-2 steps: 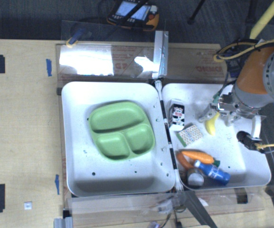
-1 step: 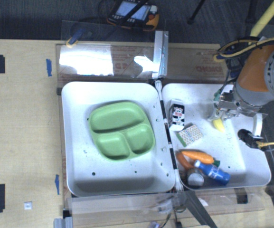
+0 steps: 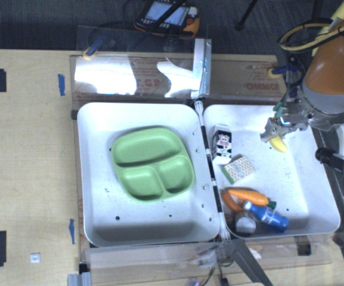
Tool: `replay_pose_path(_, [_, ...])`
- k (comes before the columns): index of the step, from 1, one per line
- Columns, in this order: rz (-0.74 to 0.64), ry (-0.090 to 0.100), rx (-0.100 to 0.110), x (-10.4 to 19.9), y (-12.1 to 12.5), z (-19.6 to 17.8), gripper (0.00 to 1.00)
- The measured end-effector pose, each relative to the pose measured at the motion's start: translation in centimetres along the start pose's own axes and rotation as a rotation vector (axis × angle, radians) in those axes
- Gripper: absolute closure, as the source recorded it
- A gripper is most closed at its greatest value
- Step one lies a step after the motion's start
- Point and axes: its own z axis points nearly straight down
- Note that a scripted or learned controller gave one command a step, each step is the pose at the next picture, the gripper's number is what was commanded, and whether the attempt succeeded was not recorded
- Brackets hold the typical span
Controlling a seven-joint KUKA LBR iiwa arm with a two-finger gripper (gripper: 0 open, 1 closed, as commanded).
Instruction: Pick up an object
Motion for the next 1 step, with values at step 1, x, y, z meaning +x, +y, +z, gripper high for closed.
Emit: replay_pose_path(1, [0.148,-0.001,0.001,2.64,-2.35,-8.31,1.0])
